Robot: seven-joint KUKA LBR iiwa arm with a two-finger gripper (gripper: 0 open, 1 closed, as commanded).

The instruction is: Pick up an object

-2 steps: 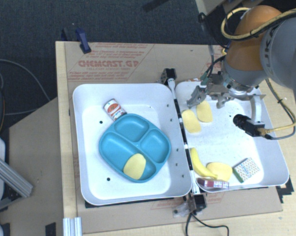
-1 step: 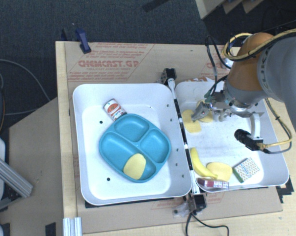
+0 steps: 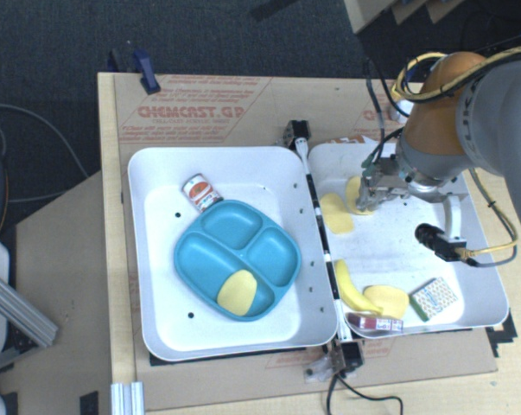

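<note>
My gripper (image 3: 364,204) reaches down into the right bin (image 3: 480,271) near its back left corner. It hovers over or touches a pale yellow object (image 3: 336,213) lying by the bin's left wall. Another yellow piece (image 3: 355,188) peeks out just behind the gripper. Along the front of the same bin lie a banana (image 3: 351,290), a flat yellow piece (image 3: 388,299), a small can on its side (image 3: 374,323) and a green-edged patterned sponge (image 3: 434,297).
The left bin (image 3: 152,258) holds a blue divided plate (image 3: 234,258) with a yellow object (image 3: 238,291) in its front compartment, and a small red-and-white can (image 3: 201,192) behind it. The arm's orange band (image 3: 437,115) looms over the right bin's back.
</note>
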